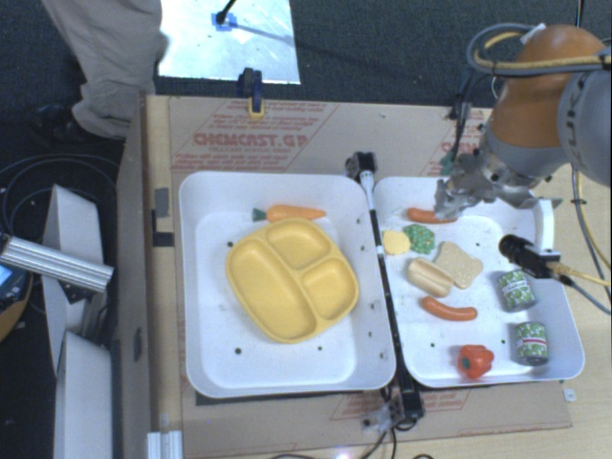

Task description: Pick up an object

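My gripper (449,205) hangs low over the back of the right bin (564,338), at the right end of a small red sausage (418,215). In front of it lie a green broccoli piece (421,238), a yellow piece (395,244), a bread slice (460,264), a bread roll (427,276) and a longer red sausage (448,308). A red pepper (475,360) sits near the front edge. Two green-labelled cans (516,290) (531,342) stand at the right side.
The left bin (206,352) holds a yellow divided plate (292,280) and, behind it, a carrot (292,213). A black clamp (361,166) sits on the ridge between the bins. A person's leg (110,55) stands at the back left.
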`<state>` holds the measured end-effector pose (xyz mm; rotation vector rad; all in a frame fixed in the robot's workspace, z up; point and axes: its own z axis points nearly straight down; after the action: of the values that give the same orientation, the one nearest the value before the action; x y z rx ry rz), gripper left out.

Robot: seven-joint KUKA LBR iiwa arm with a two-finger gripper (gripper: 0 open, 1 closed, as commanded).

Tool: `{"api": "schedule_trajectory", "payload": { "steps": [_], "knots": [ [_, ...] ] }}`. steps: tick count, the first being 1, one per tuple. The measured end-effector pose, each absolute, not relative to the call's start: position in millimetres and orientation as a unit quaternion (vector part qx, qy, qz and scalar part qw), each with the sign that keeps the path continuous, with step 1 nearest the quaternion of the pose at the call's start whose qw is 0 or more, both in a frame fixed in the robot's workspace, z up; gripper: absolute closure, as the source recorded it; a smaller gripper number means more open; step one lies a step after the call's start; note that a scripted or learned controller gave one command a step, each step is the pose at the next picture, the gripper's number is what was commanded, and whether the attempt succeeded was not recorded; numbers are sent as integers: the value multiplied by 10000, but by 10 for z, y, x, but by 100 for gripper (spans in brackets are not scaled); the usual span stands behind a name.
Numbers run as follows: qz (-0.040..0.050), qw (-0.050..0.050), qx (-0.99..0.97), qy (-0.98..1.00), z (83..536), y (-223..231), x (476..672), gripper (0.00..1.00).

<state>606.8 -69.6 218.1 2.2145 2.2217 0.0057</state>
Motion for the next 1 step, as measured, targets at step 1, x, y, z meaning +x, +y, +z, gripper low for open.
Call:
{"api": "schedule_trajectory", "payload": {
  "steps": [1],
  "knots": [
    [9,9,7061,7081,2166,-695,6060,0]
  ]
}}
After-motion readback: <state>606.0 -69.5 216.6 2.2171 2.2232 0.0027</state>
